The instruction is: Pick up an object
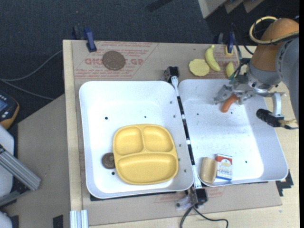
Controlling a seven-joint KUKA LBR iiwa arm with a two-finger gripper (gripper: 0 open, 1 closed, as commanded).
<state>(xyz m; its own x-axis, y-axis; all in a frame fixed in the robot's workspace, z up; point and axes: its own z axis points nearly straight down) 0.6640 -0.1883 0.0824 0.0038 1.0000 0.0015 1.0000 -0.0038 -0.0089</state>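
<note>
Gripper (230, 98) at right bin's (266, 170) 12 o'clock, fingers clamped on orange sausage-like obj (227, 104); grasp step, next needs straight lift w/o slip

The arm is reaching in from the right, its gripper (231, 97) hanging over the far part of the right bin (256, 146) with an orange sausage-shaped object (227, 104) lying between its fingers. A small carton (224, 167) and a tan cup (207, 169) on its side are sitting at that bin's near edge, touching. A yellow divided tray (144, 153) is lying in the left bin (95, 127) with a brown disc (109, 160) just beside it; a banana (212, 59) and a yellow slice (199, 67) are resting on the bench beyond the bins.
</note>
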